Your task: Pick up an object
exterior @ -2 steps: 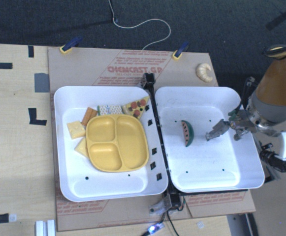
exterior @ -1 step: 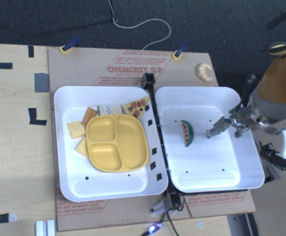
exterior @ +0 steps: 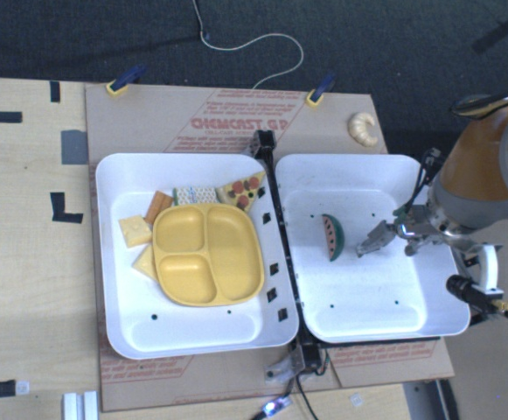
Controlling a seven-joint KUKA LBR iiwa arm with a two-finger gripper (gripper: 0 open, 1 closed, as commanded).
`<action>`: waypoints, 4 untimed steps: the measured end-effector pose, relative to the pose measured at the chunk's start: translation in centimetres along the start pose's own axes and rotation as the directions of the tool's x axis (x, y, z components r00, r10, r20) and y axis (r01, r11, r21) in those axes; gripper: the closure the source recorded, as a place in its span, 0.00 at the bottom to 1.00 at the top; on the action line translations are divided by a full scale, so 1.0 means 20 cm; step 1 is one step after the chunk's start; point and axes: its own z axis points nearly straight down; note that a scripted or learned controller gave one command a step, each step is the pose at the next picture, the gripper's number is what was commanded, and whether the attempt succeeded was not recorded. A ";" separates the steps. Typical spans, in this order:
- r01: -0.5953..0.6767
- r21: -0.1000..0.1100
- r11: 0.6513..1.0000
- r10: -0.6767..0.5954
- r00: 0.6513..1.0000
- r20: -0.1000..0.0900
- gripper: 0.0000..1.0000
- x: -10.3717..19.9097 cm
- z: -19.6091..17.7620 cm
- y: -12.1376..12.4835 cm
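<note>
A toy watermelon slice (exterior: 331, 237), red with a green rind, lies in the left half of the right bin (exterior: 367, 318). My gripper (exterior: 388, 244) hangs over that bin's middle, just right of the slice and apart from it. It is open, and nothing sits between its fingers (exterior: 369, 240). The grey arm with its orange band (exterior: 476, 160) comes in from the right edge.
The left bin (exterior: 127, 322) holds a yellow divided plate (exterior: 208, 254), with several toy food pieces along its upper and left sides, such as crackers (exterior: 135, 231) and a pizza slice (exterior: 243, 189). A pale object (exterior: 364, 128) lies on the cardboard behind the right bin.
</note>
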 end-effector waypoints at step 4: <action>0.001 -0.007 1.000 -0.001 1.000 0.001 1.00 0.04 0.02 -0.04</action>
